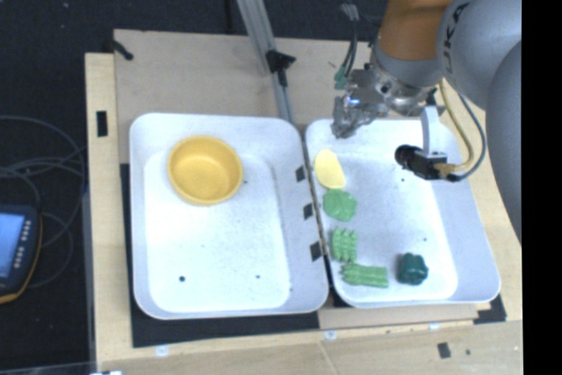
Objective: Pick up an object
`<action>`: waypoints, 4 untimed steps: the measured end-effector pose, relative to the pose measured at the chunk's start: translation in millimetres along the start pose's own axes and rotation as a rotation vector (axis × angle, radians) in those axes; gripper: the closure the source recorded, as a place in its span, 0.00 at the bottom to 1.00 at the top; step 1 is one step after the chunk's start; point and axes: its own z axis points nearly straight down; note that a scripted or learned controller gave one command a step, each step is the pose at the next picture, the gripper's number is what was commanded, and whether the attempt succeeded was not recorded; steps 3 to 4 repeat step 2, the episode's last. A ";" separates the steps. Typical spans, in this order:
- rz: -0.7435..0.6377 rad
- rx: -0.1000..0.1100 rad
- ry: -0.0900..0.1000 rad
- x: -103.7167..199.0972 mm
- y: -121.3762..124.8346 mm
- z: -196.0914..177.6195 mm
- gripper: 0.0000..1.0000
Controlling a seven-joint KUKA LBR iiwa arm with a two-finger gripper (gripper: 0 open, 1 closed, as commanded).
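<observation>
In the right bin (457, 215) lie several small objects along its left side: a pale yellow piece (329, 169), a round green piece (340, 205), a ridged green piece (344, 243), a long green piece (365, 276) and a dark teal piece (412, 269). My gripper (347, 120) hangs over the bin's far left corner, above and just behind the pale yellow piece. Nothing shows between its fingers. A yellow bowl (205, 169) sits in the left bin (219, 277).
A slanted metal pole (255, 13) rises from between the two bins at the back. A black cable fitting (420, 159) hangs from the arm over the right bin. A handheld screen (16, 246) lies off the bench at far left.
</observation>
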 end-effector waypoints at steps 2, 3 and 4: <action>-0.001 0.002 0.000 105.3 -18.9 10.1 1.00; -0.001 0.002 0.000 105.3 -18.9 10.1 1.00; -0.001 0.002 0.000 105.3 -18.9 10.1 1.00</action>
